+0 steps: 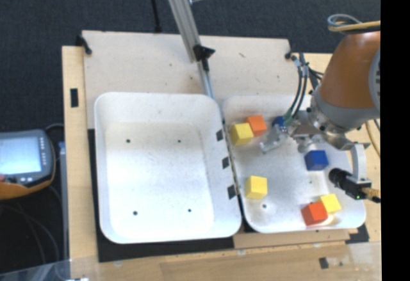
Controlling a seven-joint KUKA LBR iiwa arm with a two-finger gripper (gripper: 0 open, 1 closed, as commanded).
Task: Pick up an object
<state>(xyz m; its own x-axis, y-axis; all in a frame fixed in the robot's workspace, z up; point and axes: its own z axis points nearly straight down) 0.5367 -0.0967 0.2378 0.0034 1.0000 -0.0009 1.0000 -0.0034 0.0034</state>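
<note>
Pairs of cubes all over the right bin (288, 230). Up in the right bin's far left corner: yellow cube (242, 133) touching orange cube (257, 124), both flat on the right bin's floor. Just beside them, toward the right bin's middle: tool (272, 141), low over the right bin's floor and apart from the pair. Honestly can't tell whether released or clenched from this angle, too blurry. Nothing visibly grasped in it anyway.

Near the right bin's middle, on the right side: blue cube (316, 159), partly under the arm (349, 81). Against the right bin's left wall, about halfway down: second yellow cube (256, 186), on its own. Down in the right bin's near right corner: red cube (314, 212) touching third yellow cube (330, 203).

Reaching over the right bin's far right corner: arm again, with grey wrist, orange band and a bundle of cables (298, 91).

Butted up against the right bin's left edge: left bin (160, 164). Under the right bin: pale wooden table (147, 62). Slanting up and away from the right bin's far left corner: metal pole (179, 4).
</note>
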